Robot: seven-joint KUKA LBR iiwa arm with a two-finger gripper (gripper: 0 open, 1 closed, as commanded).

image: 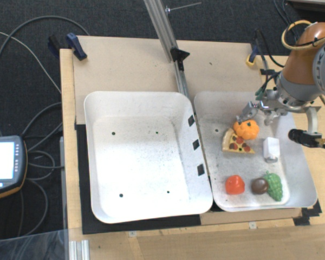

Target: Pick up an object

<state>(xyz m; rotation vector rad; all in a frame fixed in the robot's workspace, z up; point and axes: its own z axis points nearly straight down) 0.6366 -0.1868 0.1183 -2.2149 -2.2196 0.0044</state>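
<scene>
The right bin [216, 107] holds several small items. An orange pumpkin-shaped toy [246, 129] rests against a pizza slice [237, 144]. A white block [271, 148] lies to their right. Along the near wall sit a red toy [235, 184], a brown ball [259, 186] and a green bunch [274, 186]. My gripper [260, 114] hangs over the bin's far right part, just behind the pumpkin toy. Its fingers are spread open with nothing between them.
The left bin [97, 104] lies beside the right one, with black clips on the shared wall. A slanted metal rail [161, 23] runs from the top down between the bins. Cables lie on the floor at left, near a pendant screen [4, 164].
</scene>
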